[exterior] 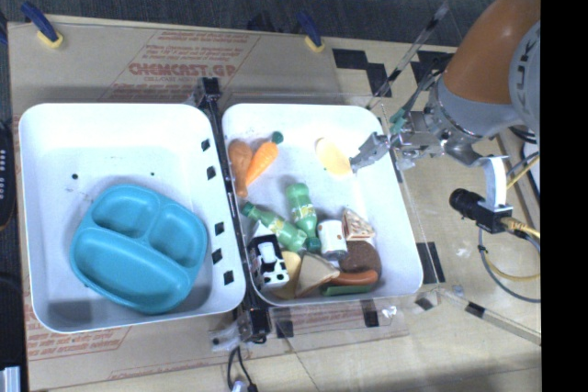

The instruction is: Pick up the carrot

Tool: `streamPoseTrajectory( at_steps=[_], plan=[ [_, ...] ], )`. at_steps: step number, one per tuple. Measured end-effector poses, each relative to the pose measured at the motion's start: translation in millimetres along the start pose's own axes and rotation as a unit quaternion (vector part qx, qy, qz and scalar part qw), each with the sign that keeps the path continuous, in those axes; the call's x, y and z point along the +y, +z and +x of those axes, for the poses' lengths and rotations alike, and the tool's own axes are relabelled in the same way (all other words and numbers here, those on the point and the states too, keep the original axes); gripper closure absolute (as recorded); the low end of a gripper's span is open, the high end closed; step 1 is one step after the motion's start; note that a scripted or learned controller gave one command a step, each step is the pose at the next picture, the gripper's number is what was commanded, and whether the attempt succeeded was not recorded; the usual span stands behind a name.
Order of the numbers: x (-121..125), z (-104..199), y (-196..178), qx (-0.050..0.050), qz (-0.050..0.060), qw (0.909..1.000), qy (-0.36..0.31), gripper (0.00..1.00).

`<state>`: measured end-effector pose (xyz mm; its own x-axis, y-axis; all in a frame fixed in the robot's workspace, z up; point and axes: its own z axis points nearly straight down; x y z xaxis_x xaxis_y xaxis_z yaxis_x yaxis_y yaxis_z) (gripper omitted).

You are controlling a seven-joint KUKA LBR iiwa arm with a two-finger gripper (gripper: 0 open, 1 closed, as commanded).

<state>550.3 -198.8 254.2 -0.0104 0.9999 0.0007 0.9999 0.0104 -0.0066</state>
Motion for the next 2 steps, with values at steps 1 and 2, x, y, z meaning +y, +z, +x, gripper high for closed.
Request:
streamPoseTrajectory(
  at_steps=[1, 2],
  plan=[
    [53, 78, 115, 0.003, 0.006, 0.9993, 0.038, 0.00],
    [108, 100, 163, 0.000, 0.000, 0.9764, 0.216, 0.00]
  ],
)
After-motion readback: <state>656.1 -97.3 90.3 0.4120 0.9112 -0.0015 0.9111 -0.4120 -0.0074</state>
